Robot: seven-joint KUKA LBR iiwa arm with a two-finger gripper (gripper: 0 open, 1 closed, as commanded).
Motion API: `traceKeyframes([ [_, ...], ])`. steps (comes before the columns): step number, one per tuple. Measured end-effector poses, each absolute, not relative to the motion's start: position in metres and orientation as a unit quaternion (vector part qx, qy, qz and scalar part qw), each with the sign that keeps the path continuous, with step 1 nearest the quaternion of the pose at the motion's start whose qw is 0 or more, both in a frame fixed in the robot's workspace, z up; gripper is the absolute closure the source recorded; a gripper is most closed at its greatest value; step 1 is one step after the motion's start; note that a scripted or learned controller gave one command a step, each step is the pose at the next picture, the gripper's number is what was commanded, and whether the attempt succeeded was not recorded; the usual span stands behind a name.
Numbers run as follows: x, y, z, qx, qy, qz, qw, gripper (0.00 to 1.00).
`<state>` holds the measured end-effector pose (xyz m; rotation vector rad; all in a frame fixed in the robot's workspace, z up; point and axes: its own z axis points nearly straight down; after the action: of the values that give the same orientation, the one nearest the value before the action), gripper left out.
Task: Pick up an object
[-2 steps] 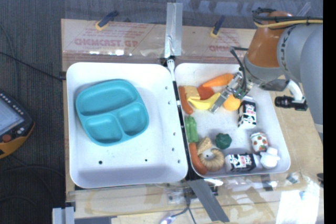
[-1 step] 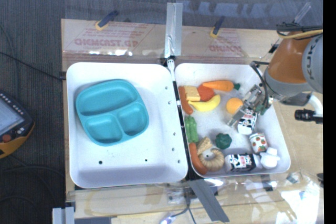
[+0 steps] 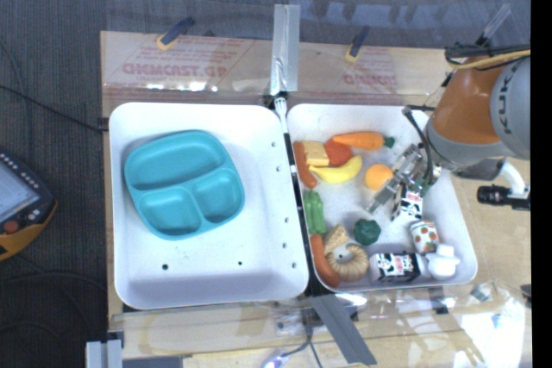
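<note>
Right bin: the shallow white right-hand bin (image 3: 461, 224) carries a crowded load of toy food. Noted: an orange plastic carrot (image 3: 358, 140), a yellow plastic banana (image 3: 338, 172), a small round orange fruit (image 3: 378, 177), a green pepper-like piece (image 3: 314, 212), a dark green round item (image 3: 367, 231), a tan basket-like piece (image 3: 343, 258) and a black-and-white carton (image 3: 396, 265). No single target is designated; any of these would serve the task.

Arm: the grey arm with its orange band (image 3: 470, 112) enters from the right, presumably angled so as to clear the bin wall. The tool (image 3: 398, 190) is low within the right bin, just beside the round orange fruit and above a small patterned item (image 3: 411, 204). Whether the tool is open or closed cannot be told; the metal parts blur together, and nothing is visibly held in it.

Left bin: the shallow white left-hand bin (image 3: 138, 271) holds a turquoise divided plastic tray (image 3: 183, 182), well apart from the tool.

Judgement: the pick is not yet achieved. Close packing near the tool risks a nudge rather than a grasp.
</note>
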<state>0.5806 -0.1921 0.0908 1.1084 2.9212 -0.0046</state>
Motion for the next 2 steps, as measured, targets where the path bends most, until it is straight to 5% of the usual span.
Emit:
traceKeyframes([
  [1,0.566,-0.177,0.091,0.400,0.916,0.0003,0.009,0.00],
  [2,0.633,-0.148,0.091,0.409,0.912,-0.0079,-0.005,0.00],
])
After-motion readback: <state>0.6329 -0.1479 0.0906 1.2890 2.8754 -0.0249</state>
